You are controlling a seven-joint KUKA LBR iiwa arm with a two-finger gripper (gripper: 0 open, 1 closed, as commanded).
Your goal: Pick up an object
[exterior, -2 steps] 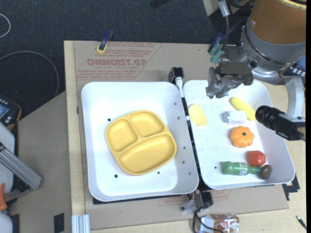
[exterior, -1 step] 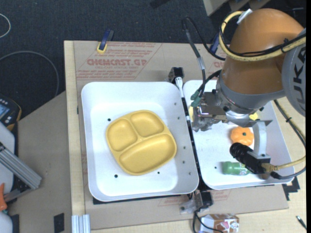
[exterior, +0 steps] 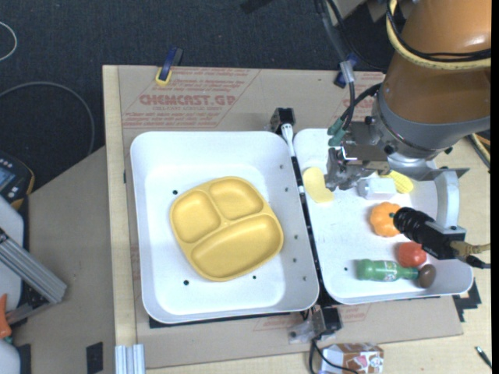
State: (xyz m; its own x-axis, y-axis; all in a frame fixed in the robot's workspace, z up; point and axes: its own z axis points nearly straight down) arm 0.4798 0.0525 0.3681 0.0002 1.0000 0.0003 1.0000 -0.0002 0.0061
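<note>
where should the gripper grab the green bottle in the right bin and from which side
Grip the green bottle across its wide body, coming straight down from above. It lies on its side, long axis running left-right, so the fingers should close from near and far sides. The brown object and red object crowd its narrower right end, so stay toward the left.

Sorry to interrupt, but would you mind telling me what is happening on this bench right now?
The arm's end effector is lowered into the right bin, right beside a pale yellow item near its left wall. An orange fruit, a red piece and a green bottle lie further along. The left bin holds a yellow divided tray.
</note>
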